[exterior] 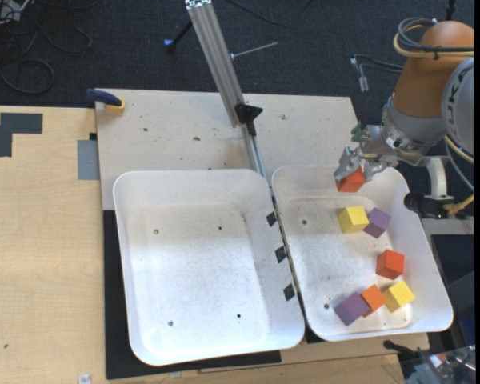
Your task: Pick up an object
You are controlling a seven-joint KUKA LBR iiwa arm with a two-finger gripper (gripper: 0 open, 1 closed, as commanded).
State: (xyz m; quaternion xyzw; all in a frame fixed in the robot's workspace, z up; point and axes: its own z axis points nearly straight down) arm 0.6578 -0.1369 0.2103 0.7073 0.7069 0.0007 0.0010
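You saw the end effector (354,169) at the upper right of the frame, over the far edge of the right bin (432,314), closed on a red-orange cube (351,181) that sat between its fingers. Below it in that bin lay a yellow cube (353,218) touching a purple cube (377,222), a red cube (390,263), and a cluster of purple, orange and yellow blocks (374,298). The left bin (128,214) sat beside it on the counter (168,130).

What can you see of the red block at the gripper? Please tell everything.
The red block is a small cube, matte and plain, tilted a little. It sits between the fingers of the gripper, which close on its upper part. It hangs above the far edge of the right bin, apart from the other blocks.
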